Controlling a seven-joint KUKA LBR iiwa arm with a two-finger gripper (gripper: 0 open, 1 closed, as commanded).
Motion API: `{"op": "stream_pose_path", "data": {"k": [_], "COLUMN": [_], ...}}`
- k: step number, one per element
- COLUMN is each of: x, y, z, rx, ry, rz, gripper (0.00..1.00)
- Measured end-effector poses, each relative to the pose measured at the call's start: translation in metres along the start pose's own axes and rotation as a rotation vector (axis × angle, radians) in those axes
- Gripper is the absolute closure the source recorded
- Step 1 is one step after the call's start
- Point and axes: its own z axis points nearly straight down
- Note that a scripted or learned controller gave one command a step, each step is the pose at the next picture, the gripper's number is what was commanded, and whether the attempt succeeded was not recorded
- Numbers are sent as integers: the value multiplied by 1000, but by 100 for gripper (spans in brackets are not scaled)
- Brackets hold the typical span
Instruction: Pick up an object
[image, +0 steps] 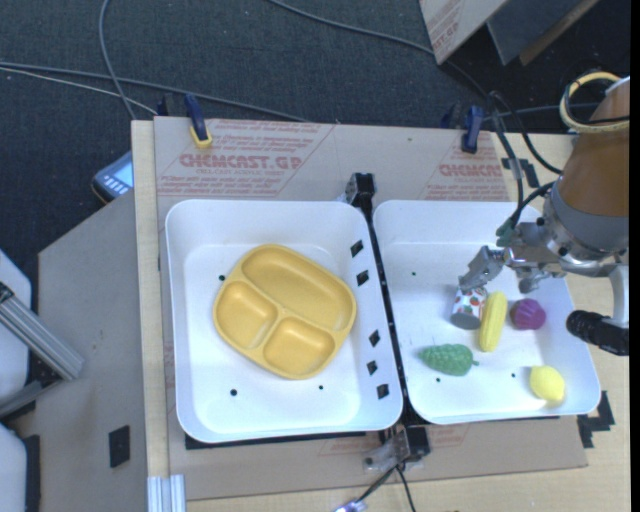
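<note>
Two white bins side by side on the bench. Left bin (190, 300) has a yellow divided plate (285, 310), three compartments, sitting roughly centre and rotated a bit.

Right bin (420, 235) holds the loose objects, all clustered in its near-right half:
- yellow banana-shaped piece (492, 321), lying roughly near-far
- small grey/white object with coloured marks (466, 309), just left of the banana, touching or nearly so; too small to identify
- purple round object (528, 316), just right of the banana
- green bumpy object (447, 359), nearer the camera, just left of the banana's near end
- yellow lemon-like object (547, 383), near-right corner, apart from the rest

Arm comes in from the right, orange band visible at the right edge. Gripper (482, 272) is over the right bin, fingers pointing left and down toward the grey/white object and the far end of the banana. One finger (476, 270) is clearly visible, angled; the tip sits just above the grey/white object. Can't tell from this angle whether the claw is spread or closed, and nothing is clearly visible between the fingers.

All objects look to be resting on the bin floor.
</note>
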Motion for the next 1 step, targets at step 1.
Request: {"op": "stream_pose_path", "data": {"k": [1], "x": [0], "y": [2], "z": [-5], "rx": [-11], "ry": [-1], "rz": [-2], "gripper": [0]}}
